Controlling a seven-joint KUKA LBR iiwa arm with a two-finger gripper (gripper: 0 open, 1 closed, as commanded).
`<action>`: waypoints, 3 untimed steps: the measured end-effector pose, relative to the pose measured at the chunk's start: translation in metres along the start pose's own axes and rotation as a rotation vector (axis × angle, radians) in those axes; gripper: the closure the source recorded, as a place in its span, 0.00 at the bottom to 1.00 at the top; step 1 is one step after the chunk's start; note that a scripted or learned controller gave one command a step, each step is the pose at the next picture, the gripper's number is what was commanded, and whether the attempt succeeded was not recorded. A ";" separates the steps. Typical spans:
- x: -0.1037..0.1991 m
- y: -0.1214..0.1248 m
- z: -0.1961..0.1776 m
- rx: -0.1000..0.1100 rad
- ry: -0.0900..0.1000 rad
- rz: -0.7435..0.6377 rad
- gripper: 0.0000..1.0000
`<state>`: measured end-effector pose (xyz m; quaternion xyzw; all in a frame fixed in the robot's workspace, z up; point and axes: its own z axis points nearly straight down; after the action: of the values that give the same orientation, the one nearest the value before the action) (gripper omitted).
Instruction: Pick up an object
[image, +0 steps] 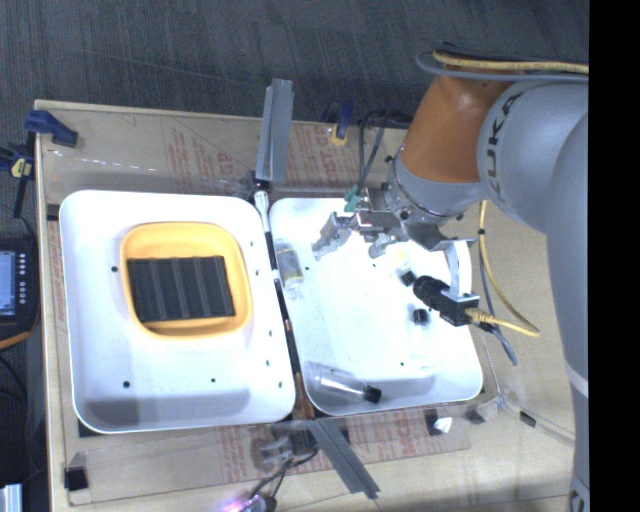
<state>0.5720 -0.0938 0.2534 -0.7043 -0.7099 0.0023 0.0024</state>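
Hand (352, 232) is hanging over the far part of the right bin (455, 385), and honestly I can't tell how it's set from this angle. Nothing visibly in it. Right bin's got a clear tube with a black cap (343, 384) lying along the near edge and a small clear item (289, 264) by the left wall. Left bin (100, 390) has a yellow tray with a dark ribbed insert (183, 281). Both bins sit side by side on the counter (150, 135).
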 end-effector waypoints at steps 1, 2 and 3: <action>-0.027 0.040 0.051 -0.003 0.000 -0.077 0.00; -0.013 0.077 0.130 -0.001 -0.001 -0.126 0.00; -0.016 0.086 0.157 -0.007 -0.011 -0.133 0.00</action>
<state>0.6574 -0.1096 0.0955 -0.6557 -0.7550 0.0036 -0.0037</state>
